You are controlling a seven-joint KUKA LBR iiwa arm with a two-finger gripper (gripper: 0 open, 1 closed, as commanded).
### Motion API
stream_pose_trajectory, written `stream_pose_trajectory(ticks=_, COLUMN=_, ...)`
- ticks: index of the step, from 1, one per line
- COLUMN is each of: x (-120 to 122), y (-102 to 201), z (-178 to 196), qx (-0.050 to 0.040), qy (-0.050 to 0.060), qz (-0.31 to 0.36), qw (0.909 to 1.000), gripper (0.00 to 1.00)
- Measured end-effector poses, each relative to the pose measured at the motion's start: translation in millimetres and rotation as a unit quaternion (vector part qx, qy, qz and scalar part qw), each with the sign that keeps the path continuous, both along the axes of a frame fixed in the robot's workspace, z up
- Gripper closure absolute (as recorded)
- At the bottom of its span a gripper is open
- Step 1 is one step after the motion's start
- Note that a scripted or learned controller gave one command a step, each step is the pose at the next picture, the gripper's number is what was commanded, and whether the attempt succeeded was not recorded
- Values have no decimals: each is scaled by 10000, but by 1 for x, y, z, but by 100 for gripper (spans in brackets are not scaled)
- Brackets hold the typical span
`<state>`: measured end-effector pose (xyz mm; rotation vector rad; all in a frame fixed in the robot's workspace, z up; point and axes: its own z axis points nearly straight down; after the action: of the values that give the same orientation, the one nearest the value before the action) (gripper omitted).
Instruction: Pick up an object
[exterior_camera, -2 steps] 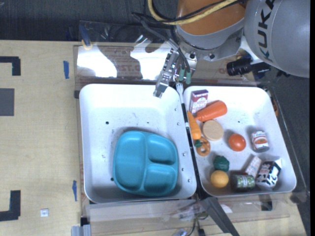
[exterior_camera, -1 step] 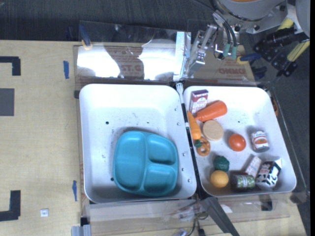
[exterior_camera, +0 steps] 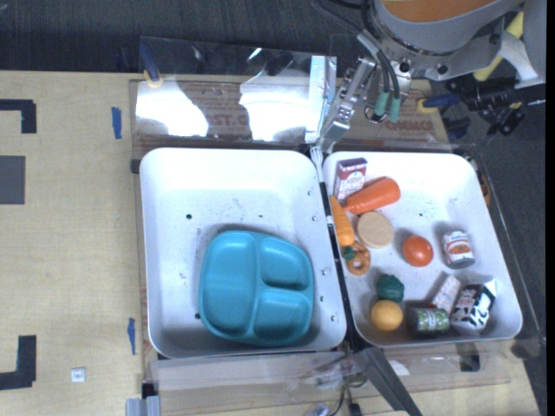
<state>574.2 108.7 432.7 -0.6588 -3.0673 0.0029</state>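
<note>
I see the pincer (exterior_camera: 333, 131) raised over the far rim where the two bins meet; whether its fingers are wide or narrow I cannot tell from here. Nothing sits between them. Just below it, in the right bin (exterior_camera: 451, 173), lie a small red-and-white carton (exterior_camera: 350, 178) and an orange carrot (exterior_camera: 373, 195), touching. Further below: a tan disc (exterior_camera: 375, 230), a tomato (exterior_camera: 417, 250), a green can (exterior_camera: 428, 321). Below-left, the left bin (exterior_camera: 173, 180) holds a blue divided tray (exterior_camera: 257, 287).

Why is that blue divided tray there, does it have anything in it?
Empty. The blue divided tray lies in the left bin with all its compartments bare; the toy foods sit in the right bin.
</note>
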Motion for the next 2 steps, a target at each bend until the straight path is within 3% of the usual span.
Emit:
stream_pose_trajectory(ticks=1, x=-55, y=-71, z=0, qx=-6, qy=-9, qz=-147, qw=9999, gripper=100)
stream_pose_trajectory(ticks=2, x=-43, y=29, z=-93, qx=-18, qy=29, qz=-1317, qw=9913, gripper=100)
